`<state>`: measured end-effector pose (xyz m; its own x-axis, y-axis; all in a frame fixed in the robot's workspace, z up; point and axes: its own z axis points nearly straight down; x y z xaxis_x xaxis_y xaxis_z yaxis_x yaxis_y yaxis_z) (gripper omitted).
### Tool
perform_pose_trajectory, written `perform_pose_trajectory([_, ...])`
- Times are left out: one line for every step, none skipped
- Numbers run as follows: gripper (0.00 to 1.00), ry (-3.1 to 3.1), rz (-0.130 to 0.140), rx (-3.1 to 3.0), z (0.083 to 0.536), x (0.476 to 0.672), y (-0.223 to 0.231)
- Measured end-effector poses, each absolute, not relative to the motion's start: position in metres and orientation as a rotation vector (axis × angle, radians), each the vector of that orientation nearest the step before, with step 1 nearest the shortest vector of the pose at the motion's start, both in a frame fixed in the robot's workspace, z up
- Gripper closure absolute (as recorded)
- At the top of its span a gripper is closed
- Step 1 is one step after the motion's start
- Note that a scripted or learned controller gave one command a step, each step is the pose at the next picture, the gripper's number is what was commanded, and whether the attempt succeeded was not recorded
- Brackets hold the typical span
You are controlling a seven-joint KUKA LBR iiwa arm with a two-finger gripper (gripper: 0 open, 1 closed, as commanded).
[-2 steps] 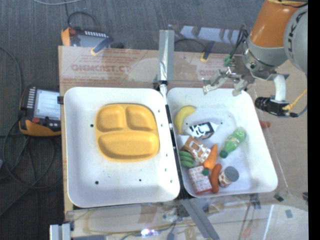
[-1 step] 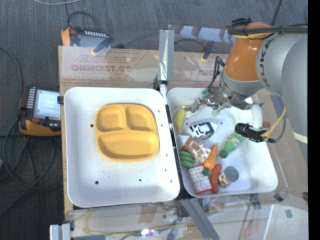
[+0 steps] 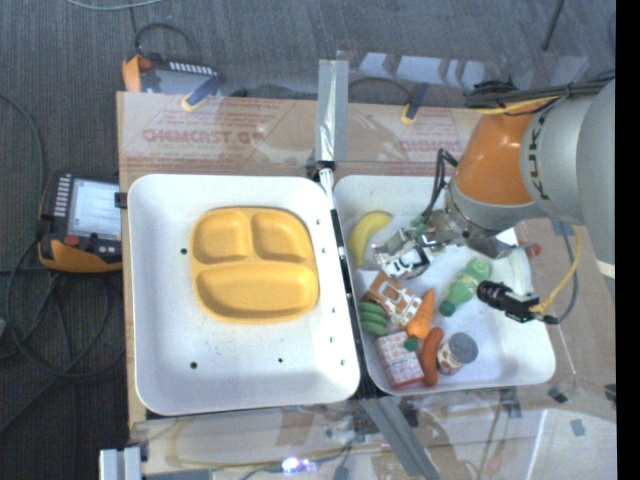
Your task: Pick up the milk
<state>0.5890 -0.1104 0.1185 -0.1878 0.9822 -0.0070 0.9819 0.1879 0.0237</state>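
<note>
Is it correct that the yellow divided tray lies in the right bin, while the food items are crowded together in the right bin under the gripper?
Not quite. The camera view shows the yellow divided tray in the left bin, not the right one. The rest holds: the food items are crowded in the right bin, under the gripper.

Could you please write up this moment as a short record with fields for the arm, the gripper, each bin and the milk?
arm: grey KUKA arm with orange band, reaching in from the right over the right bin
gripper: gripper low over the right bin's upper left, beside the banana
left bin: left bin bears a yellow sectioned tray
right bin: right bin holds carrots, a green bottle, a can, small cartons
milk: cannot tell which item it is
</note>
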Motion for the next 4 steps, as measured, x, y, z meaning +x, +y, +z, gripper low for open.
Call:
perform_pose_trajectory([0.0,2.447,0.033,1.884,0.111,0.584,-0.109])
perform_pose_trajectory([0.0,2.468,0.025,1.883,0.113,0.582,-0.11])
perform_pose_trajectory([0.0,2.504,0.033,1.803,0.111,0.6,-0.109])
perform_pose_trajectory([0.0,2.74,-0.002,1.533,0.133,0.59,-0.114])
